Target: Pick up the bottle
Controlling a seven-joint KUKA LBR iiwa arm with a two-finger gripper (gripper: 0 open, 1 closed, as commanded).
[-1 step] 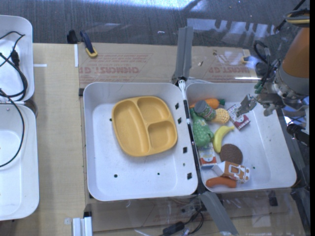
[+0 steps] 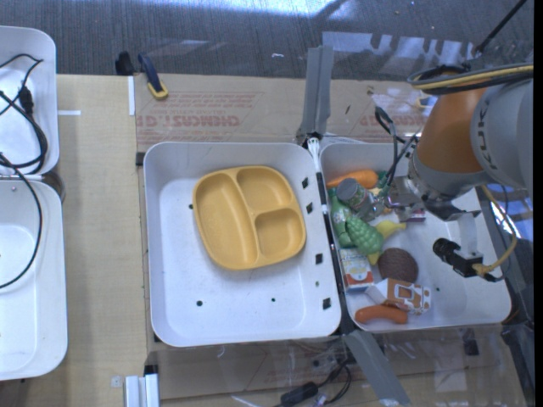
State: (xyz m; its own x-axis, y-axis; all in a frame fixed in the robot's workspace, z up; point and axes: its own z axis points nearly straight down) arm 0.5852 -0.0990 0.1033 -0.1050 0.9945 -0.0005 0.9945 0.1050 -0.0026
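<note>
A grey robot arm with an orange band (image 2: 450,138) reaches in from the right over the right-hand white bin (image 2: 475,308). Its end effector (image 2: 397,200) hangs low over the upper middle of that bin, among the clutter; whether it is apart or together cannot be told, because the wrist and cables hide it. Just to the left of the end effector, close beside it, lies the bottle (image 2: 351,195), a small greenish-grey one with a rounded top, resting near the bin's upper left corner. Its long axis seems to run slantwise from upper left to lower right, though this is hard to judge. Nothing appears to be gripped. An orange carrot (image 2: 355,179) lies just above the bottle, and a green toy (image 2: 358,232) and a yellow piece (image 2: 390,226) lie just below it. Further down sit a brown ball (image 2: 397,264), a small carton (image 2: 358,271) and an orange sausage shape (image 2: 382,315). The left-hand white bin (image 2: 170,295) holds a yellow divided plate (image 2: 250,217). The likely next move is a short shift leftward before closing.
</note>
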